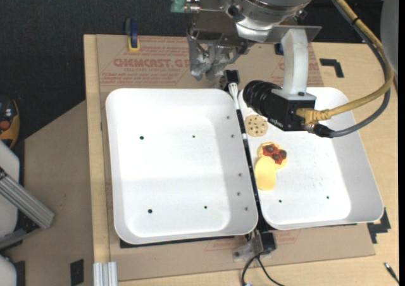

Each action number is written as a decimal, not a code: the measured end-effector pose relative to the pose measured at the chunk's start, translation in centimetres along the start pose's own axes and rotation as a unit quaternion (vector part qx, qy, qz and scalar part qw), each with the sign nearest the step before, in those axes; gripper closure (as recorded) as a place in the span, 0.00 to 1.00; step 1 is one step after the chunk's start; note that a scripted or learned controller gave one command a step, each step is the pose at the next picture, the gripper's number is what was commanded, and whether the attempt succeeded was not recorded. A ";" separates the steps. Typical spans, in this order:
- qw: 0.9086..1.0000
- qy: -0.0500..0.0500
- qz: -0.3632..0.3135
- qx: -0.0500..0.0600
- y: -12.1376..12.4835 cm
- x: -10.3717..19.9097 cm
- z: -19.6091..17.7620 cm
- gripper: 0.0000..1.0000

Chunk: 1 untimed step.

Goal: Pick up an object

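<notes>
The tool [212,63] hangs over the bench [158,57] just beyond the far rim of the left bin [171,164]; its state cannot be told. In the right bin [329,183], near the shared rim, lie 3 objects: a round tan cookie [255,125], a red-topped yellow piece [273,153] nearer the camera, and a yellow block [266,176] touching it.

A brown cardboard sheet [158,57] with red print covers the counter [76,183]. Behind it lies dark carpet floor [63,0]. A blue clamp [133,31] holds the sheet's far edge.
</notes>
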State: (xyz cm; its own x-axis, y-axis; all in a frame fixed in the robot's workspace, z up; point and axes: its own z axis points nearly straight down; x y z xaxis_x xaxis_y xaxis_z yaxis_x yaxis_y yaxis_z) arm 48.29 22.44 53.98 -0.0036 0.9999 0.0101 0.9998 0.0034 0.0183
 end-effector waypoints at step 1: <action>1.000 -0.009 0.004 0.017 -0.3 -3.7 24.8 1.00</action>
State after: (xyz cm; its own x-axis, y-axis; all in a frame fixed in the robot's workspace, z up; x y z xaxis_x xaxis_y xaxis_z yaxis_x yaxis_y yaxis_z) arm 48.42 18.99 29.14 0.0041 1.0000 -0.0072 0.9999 -0.0042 -0.0165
